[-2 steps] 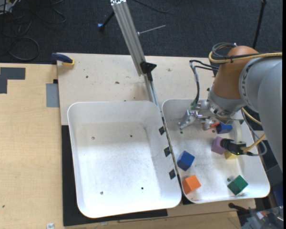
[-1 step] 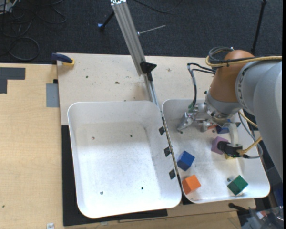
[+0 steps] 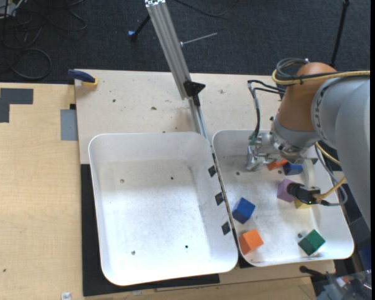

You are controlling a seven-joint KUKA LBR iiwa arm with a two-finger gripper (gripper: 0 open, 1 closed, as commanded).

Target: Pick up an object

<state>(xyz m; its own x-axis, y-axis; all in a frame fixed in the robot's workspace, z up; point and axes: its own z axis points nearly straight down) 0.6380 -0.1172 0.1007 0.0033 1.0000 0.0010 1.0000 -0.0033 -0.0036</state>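
We saw a pale wooden surface (image 3: 31,186) bearing two white bins (image 3: 153,211) over dark carpet (image 3: 81,24); the hand (image 3: 257,161) hung low, its grip perhaps unreadable.

The bench (image 3: 144,105) is pale wood, speckled with small dark marks, and runs across the view below a dark carpeted floor (image 3: 81,30). Two shallow white bins rest on it side by side: the left bin (image 3: 112,161) lies toward 8 o'clock from the picture's centre, the right bin (image 3: 228,145) toward 4 o'clock, their inner walls touching. A slanted aluminium rail (image 3: 172,49) rises from the bench at 12 o'clock. At 10 o'clock, on the bench's far left corner, sits what may be a small blue and yellow clamp (image 3: 82,77).
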